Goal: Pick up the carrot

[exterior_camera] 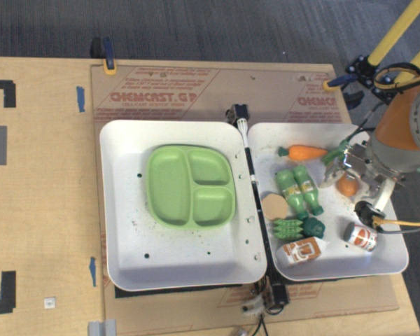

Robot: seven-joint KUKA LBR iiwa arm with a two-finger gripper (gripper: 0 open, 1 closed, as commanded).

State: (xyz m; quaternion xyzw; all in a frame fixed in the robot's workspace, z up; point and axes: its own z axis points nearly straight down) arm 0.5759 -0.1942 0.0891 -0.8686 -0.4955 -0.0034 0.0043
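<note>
Brown cardboard covers the bench (42,187), with dark floor behind it, and two white bins sit side by side on top: the left bin (119,208) holds a green plate (190,186) with three sections. Going right, the right bin (392,257) holds the carrot (306,152) lying near its top edge, with green bottles (299,190) just below and a small can (362,237) lower down. The gripper (350,166) hovers just to the right of the carrot and I cannot tell how it is set, so I think the pick has not started yet; next it should slide left over the carrot and go down.
</note>
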